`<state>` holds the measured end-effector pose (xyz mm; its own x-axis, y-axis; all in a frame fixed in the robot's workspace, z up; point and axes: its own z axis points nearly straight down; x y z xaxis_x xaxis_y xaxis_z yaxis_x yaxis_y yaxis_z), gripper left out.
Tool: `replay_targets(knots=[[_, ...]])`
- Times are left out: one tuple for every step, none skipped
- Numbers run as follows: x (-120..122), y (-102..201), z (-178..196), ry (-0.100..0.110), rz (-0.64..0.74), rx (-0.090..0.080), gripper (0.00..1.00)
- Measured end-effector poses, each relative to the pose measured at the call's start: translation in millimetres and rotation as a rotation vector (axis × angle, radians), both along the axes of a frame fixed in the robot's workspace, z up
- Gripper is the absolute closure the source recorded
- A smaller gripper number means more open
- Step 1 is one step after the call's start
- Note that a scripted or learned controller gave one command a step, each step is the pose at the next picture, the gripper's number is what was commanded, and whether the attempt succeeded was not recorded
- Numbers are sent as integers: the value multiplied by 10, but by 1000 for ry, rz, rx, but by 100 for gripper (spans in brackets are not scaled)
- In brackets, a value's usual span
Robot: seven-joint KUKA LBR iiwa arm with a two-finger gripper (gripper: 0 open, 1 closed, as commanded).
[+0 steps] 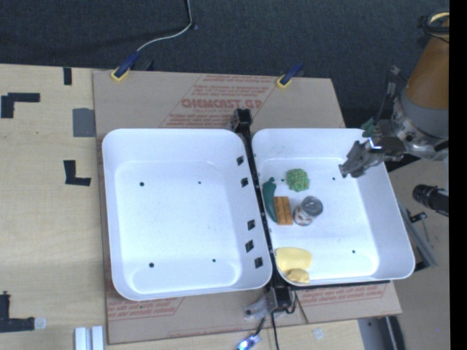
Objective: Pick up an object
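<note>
Stage: nothing lifted yet | jaws [350,168]: state cannot be told, hovering over right white shallow bin [379,217] | candidates: bumpy green ball [297,179], small silver can [310,208], yellow soft lump [293,261] on bin floor | remaining: descend, grasp, lift

My bins [175,152] look like smooth, glossy white plastic on matt brown cardboard [219,100]. The can [310,210] beside me seems shiny metal, the green ball [297,179] rough and nubbly. The yellow lump [293,262] looks soft, matt.
</note>
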<state>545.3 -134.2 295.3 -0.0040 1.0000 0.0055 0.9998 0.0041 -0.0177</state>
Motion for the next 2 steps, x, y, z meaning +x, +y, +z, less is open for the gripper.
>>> replay_targets(knots=[[-77,-142,1613,-36,-3,-11,100],[444,-288,2449,-29,-1,-11,100]])
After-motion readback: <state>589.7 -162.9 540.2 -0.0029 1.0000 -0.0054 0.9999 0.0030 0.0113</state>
